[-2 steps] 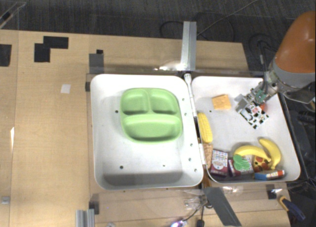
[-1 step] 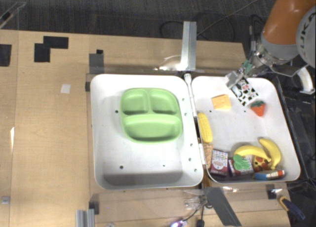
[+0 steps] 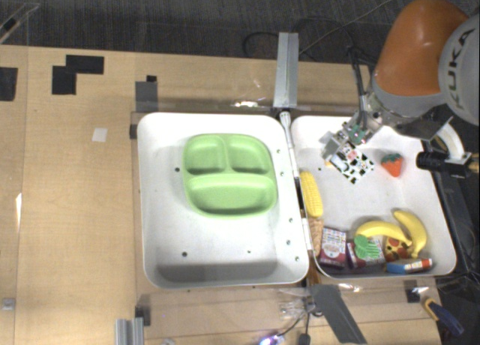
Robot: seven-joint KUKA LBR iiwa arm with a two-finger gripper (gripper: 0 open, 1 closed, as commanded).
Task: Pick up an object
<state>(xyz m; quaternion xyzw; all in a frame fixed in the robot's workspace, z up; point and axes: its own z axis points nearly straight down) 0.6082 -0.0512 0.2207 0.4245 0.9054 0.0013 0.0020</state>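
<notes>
The gripper (image 3: 346,143) hangs over the bare floor of the right bin (image 3: 442,208), just left of the strawberry (image 3: 392,163), and whether the claw is open or closed I cannot tell. A descent here could close on nothing, since the corn cob (image 3: 311,193) and bananas (image 3: 397,232) lie well below the strawberry. The only readable writing is "KUKA" on the arm (image 3: 450,58).

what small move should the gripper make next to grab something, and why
Probably a short shift toward the strawberry, then down. The gripper hangs over bare floor in the right bin with nothing seen between its fingers; the strawberry lies just beside it, apart from the crowded bananas and corn.
</notes>
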